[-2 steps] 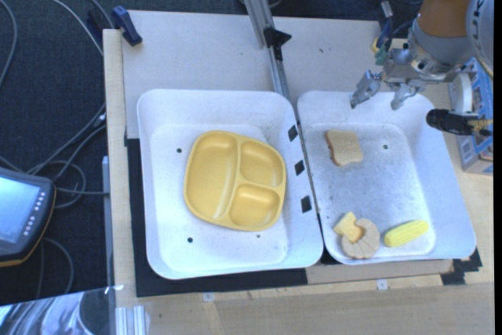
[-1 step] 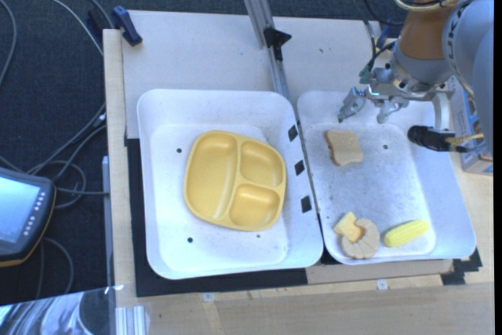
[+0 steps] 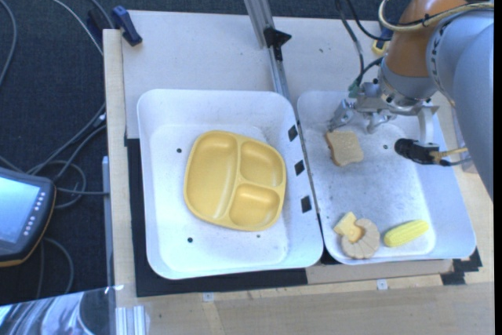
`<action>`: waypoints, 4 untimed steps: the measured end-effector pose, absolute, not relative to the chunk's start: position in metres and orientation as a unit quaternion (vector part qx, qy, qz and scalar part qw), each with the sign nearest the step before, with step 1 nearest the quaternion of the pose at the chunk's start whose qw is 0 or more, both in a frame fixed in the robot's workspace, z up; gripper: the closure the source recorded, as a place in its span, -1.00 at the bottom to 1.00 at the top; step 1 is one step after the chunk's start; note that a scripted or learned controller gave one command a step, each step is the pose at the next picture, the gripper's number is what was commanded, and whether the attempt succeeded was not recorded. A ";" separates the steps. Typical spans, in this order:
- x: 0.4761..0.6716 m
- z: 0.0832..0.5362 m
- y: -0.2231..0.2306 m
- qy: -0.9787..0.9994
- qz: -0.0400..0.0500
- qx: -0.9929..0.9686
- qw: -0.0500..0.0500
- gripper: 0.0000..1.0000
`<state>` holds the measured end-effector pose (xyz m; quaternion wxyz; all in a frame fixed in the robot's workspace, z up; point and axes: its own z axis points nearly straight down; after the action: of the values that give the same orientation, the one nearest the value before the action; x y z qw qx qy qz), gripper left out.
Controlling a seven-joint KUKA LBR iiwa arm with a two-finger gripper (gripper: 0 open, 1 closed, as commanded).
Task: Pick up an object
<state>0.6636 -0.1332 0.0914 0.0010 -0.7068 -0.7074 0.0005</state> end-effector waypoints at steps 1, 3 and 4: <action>0.665 0.106 -0.133 -0.708 -0.001 -0.707 -0.001 1.00; 0.671 0.217 -0.128 -0.708 -0.002 -0.706 -0.003 1.00; 0.676 0.280 -0.121 -0.708 -0.003 -0.706 -0.004 1.00</action>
<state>0.6757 -0.1213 0.2803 -0.0041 -0.7062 -0.7080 -0.0030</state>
